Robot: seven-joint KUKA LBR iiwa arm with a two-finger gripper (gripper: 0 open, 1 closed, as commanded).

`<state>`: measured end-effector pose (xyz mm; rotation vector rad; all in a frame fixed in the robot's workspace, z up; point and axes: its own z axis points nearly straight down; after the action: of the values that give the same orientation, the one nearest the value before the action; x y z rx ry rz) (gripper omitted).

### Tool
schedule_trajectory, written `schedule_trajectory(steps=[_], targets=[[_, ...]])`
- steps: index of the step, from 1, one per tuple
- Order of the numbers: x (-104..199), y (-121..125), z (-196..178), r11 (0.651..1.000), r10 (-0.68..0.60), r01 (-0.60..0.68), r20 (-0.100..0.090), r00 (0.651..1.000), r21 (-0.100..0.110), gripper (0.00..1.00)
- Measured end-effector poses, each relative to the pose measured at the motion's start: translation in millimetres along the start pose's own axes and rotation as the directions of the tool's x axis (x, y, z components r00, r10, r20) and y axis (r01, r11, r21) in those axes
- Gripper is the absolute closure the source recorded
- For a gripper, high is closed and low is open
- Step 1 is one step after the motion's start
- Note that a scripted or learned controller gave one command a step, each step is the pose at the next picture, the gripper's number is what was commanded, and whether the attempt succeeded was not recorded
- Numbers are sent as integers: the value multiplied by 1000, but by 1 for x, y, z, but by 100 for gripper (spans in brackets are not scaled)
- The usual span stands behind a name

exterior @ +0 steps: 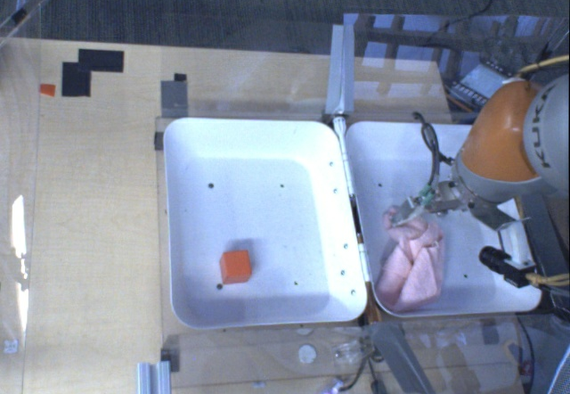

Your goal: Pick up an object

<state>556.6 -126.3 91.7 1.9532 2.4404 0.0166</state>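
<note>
Pink cloth [411, 260] lies just beneath end effector [419, 208], whose grip state is unclear.

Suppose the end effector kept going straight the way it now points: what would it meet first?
Most likely the pink cloth in the right bin; the end effector sits at its upper edge, though its height above it is unclear.

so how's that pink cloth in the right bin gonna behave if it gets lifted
The crumpled pink cloth lies in soft folds, so it will probably drape and sag rather than hold its shape. It looks thin and likely light. A pinch on one fold may lift just that part, the rest trailing on the right white bin. The gripper sits at its top edge.
</note>
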Motion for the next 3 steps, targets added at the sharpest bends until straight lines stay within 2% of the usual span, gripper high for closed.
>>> schedule_trajectory(steps=[1, 2, 3], targets=[[0, 0, 0, 1000, 0, 0, 0, 1000, 0, 0], [34, -18, -1, 1000, 4, -4, 1, 1000, -2, 0], [34, -13, -14, 1000, 3, -3, 4, 1000, -14, 100]])
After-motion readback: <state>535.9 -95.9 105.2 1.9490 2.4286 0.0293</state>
